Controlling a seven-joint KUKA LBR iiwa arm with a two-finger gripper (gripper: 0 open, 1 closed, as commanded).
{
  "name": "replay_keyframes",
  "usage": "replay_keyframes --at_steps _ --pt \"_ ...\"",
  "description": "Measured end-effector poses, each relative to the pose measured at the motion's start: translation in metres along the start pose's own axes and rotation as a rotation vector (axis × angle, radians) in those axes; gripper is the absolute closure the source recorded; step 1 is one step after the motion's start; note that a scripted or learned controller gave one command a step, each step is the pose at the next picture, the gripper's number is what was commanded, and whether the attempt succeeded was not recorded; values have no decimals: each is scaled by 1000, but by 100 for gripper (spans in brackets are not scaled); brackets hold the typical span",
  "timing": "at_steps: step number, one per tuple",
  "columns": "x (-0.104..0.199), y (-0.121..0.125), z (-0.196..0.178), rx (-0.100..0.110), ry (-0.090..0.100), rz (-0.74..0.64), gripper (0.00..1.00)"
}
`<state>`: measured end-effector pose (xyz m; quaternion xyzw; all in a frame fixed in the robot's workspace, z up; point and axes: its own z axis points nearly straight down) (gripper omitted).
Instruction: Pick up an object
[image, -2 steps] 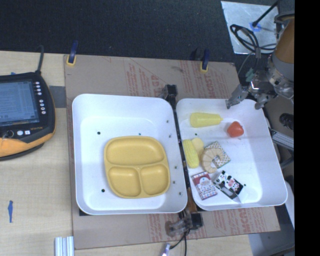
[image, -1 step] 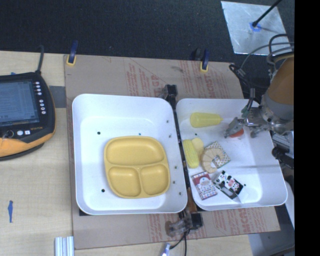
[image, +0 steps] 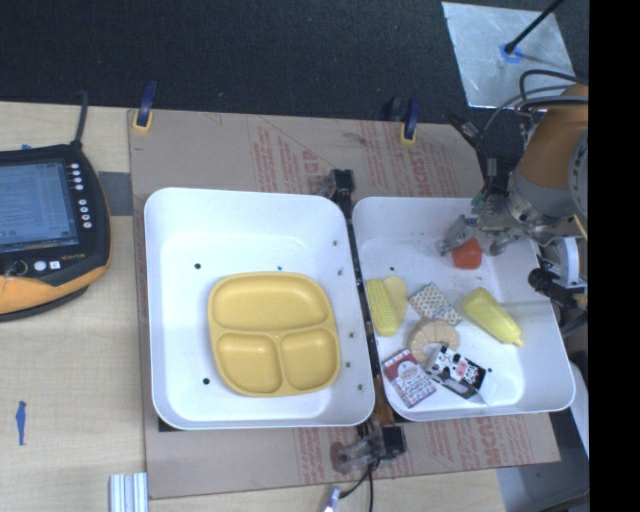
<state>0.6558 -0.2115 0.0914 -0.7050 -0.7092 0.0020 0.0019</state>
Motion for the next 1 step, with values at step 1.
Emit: replay_keyframes --at_steps 1 --pt "2 -82 -16 -1 -1 0 0"
